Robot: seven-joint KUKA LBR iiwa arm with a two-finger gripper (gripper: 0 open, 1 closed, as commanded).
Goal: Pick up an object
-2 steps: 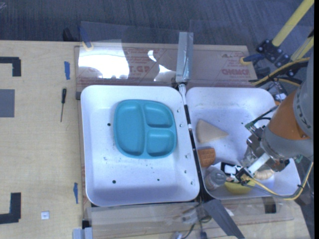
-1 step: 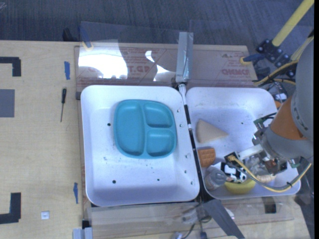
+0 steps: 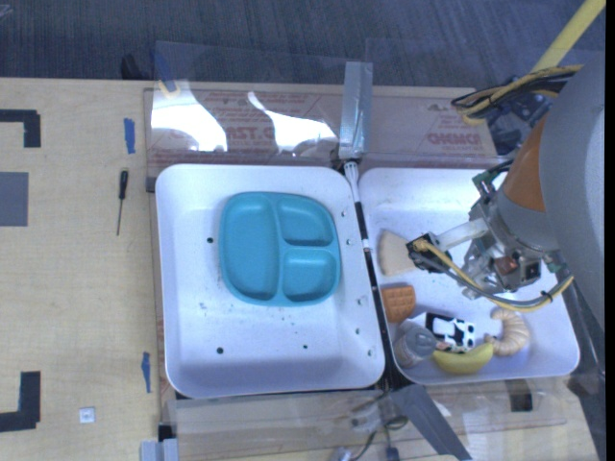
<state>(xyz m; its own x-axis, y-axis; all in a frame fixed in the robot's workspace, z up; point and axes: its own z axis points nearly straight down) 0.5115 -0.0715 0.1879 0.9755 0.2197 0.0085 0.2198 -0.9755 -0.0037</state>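
Looks like the approach step. The gripper point(image 3: 492, 270) hangs low in the right bin point(image 3: 565, 351); can't tell if it's open or closed. The banana point(image 3: 463, 357) and cow toy point(image 3: 455, 330) sit just near-side of it, so next it needs centring over one, then dropping.

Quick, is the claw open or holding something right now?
Claw: cannot tell if open or shut. It is over the right bin.

Place: robotics lab
Bench point(image 3: 67, 305): pale wood, black tape marks point(image 3: 32, 133)
Setup: two white bins point(image 3: 183, 353) side by side, grey-and-orange robot arm point(image 3: 581, 152) over one
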